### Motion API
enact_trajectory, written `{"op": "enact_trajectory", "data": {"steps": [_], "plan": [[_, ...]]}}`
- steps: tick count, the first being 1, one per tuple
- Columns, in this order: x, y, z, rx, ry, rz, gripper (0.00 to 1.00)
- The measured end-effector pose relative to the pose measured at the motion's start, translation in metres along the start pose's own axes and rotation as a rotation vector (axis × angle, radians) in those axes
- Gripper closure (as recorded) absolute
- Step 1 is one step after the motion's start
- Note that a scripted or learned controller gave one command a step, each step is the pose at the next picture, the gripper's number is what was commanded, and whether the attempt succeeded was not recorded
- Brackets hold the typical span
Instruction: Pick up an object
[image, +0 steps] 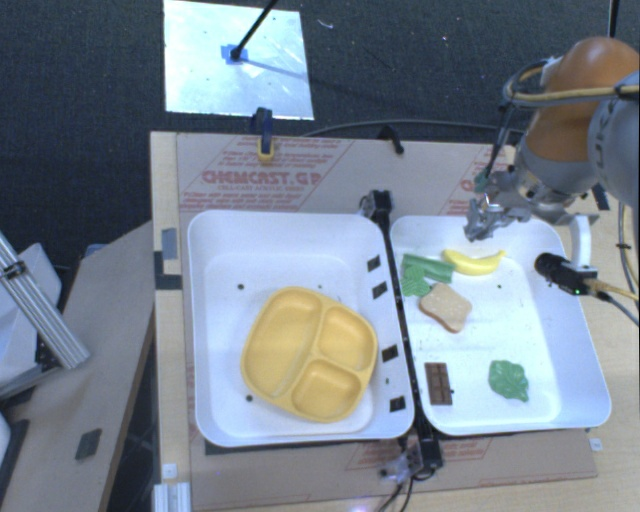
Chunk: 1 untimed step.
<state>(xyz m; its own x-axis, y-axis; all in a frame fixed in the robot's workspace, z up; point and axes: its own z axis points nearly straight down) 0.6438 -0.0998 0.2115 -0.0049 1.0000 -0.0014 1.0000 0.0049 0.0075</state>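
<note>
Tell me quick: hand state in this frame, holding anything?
Hand: above the far end of the right bin, just over the banana; nothing seen between its fingers; open or closed cannot be told.

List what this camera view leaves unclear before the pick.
- Gripper: small and blurred above the banana; open or shut, and touching or not, unreadable.
- Arm: cut off by the right edge.
- Green pieces: too small to identify.
- Brown block: markings too small to read.

We see a dark carpeted floor (90, 90) behind the worktop (165, 300); a shiny metal plate (237, 60) lies on it. A printed cardboard sheet (300, 175) covers the worktop; an aluminium rail (40, 310) leans at left.
</note>
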Motion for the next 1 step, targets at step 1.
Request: {"op": "enact_trajectory", "data": {"steps": [1], "plan": [[0.0092,0.0007,-0.0597,-0.001,0.001,-0.001,1.0]]}}
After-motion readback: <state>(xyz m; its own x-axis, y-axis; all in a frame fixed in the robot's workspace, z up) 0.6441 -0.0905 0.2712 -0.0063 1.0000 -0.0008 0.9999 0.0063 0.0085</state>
